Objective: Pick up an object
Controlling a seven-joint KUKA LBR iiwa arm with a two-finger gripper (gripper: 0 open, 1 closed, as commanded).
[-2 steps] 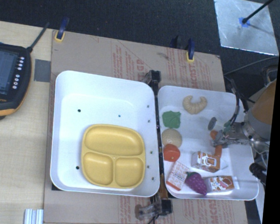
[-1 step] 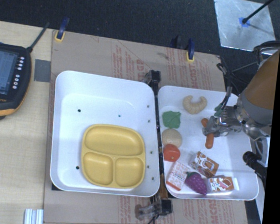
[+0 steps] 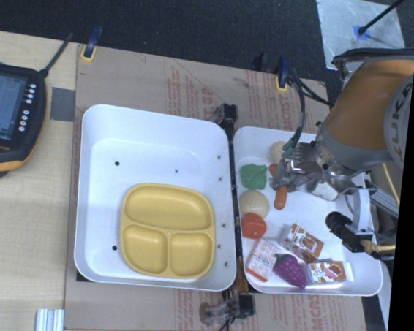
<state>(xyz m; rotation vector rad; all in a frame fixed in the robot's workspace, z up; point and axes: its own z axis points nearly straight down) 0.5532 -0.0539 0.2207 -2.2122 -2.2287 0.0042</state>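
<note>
Arm: the grey and orange arm (image 3: 368, 104) enters from the upper right of the frame and bends down over the right bin (image 3: 371, 285).
Gripper: the gripper (image 3: 288, 178) sits low in the upper middle of that bin; whether it is parted or closed I cannot tell, since dark metal and cable crowd the tip.
Nearest object: a slim orange piece (image 3: 281, 199), perhaps a toy carrot, stands just below the tip in the frame, touching or nearly touching it.
Long axis: the orange piece runs roughly up and down the picture, so a grasp would most likely want to close across it, left to right.
Neighbours: a green item (image 3: 253, 175) lies just left of the tip, a beige egg-like item (image 3: 254, 202) below left, a red item (image 3: 253, 225) further down.
Lower group: small packets (image 3: 302, 242) and a purple grape bunch (image 3: 290, 270) lie well apart from the tip, toward the lower right.
Left bin: it holds a yellow divided tray (image 3: 168, 230), far from the tool.
Judgement: the pick seems aimed at the orange piece; nothing is visibly held yet.
</note>
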